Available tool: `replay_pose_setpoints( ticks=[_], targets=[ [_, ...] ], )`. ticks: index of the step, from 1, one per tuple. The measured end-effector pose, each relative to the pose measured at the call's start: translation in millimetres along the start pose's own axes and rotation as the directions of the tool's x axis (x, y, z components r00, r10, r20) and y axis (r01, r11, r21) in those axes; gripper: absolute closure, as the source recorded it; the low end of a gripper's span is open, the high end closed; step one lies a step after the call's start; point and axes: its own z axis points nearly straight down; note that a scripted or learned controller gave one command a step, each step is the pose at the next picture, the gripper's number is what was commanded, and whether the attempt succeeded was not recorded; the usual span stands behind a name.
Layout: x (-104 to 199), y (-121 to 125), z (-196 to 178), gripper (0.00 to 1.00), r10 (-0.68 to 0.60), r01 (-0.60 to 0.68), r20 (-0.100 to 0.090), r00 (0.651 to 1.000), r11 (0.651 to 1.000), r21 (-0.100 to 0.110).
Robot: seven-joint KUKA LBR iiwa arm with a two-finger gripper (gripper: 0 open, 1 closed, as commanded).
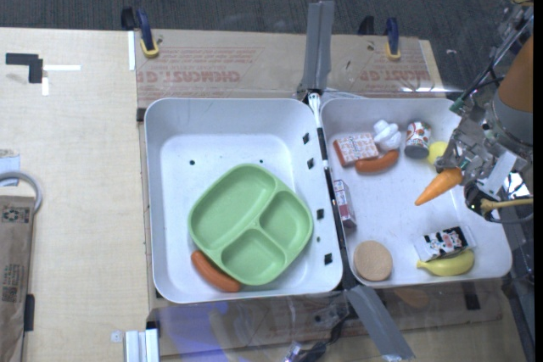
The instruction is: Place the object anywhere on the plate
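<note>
There were 2 shallow white plastic bins [161, 182]. Left bin: 1 green 3-compartment plastic plate [250, 223], 1 orange-red toy sausage [214, 272]. Right bin: 1 more sausage [377, 163], 1 orange toy carrot [438, 186], 1 yellow banana [447, 264], 1 round tan cookie [372, 260], 1 small can [417, 138], approx. 3 small printed boxes [355, 148].

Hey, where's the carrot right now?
The carrot is at the right bin's right side, its thick end at the gripper, above the banana and right of the sausage.
</note>
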Motion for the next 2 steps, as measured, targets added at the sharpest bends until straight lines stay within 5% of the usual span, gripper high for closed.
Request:
replay_pose_setpoints(
  ticks=[1,2],
  targets=[
    [86.3,-43.7,-15.1,1.0,-0.262,0.262,-0.001,0.965,0.965,-0.002],
    [110.7,-120.8,-26.2,1.0,-0.455,0.455,-0.001,0.891,0.891,-0.001]
  ],
)
